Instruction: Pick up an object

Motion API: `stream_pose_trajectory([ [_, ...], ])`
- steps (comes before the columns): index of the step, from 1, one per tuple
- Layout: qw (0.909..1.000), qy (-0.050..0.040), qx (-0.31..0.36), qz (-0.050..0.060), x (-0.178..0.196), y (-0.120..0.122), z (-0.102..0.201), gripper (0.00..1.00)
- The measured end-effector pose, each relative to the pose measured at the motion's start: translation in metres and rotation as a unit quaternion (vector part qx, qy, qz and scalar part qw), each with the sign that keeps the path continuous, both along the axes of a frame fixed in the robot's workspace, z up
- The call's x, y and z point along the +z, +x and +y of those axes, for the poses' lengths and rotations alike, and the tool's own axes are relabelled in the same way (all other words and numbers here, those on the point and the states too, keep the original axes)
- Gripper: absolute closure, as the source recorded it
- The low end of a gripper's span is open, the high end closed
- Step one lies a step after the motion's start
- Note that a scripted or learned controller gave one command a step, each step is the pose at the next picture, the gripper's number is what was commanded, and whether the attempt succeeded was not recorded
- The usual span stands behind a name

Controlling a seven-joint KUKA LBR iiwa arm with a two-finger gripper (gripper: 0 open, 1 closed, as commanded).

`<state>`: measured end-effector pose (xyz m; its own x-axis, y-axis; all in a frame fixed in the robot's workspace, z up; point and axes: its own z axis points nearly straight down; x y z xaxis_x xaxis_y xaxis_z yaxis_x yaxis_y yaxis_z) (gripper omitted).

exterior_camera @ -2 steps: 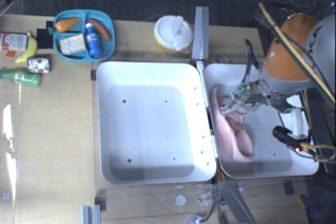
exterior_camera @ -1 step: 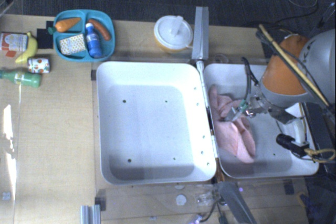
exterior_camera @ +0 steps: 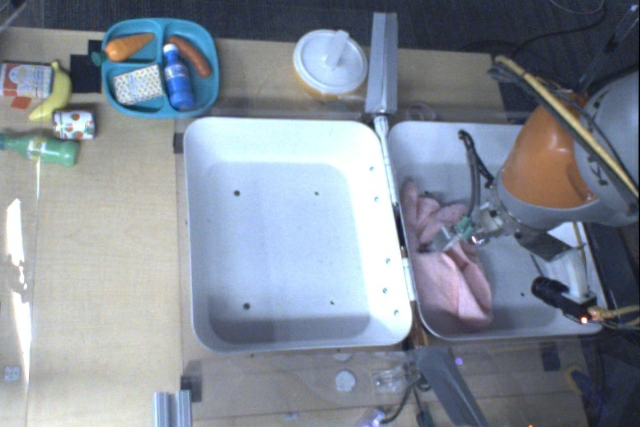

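Note:
A crumpled pink cloth (exterior_camera: 450, 265) lies in the right bin (exterior_camera: 510, 140), against its left wall. My gripper (exterior_camera: 458, 237) reaches in from the right and sits low over the cloth's upper middle, touching or nearly touching the fabric. The grey arm with its orange band (exterior_camera: 545, 165) hangs over the right half of that bin and hides part of its floor. I cannot make out whether any cloth is between the fingers.
The left bin (exterior_camera: 290, 235) is beside it, split off by a metal divider (exterior_camera: 382, 65). On the bench at the back stand a blue tray (exterior_camera: 160, 65) with toy food, a white-lidded bowl (exterior_camera: 330, 63), and small items (exterior_camera: 45, 115) at far left.

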<state>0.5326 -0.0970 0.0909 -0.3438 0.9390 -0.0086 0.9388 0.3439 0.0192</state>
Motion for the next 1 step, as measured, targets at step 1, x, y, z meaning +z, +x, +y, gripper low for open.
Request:
stream_pose_trajectory([
  [1,1.0,0.0006,0.0,-0.001,0.0098,0.0023,0.0012,1.0],
])
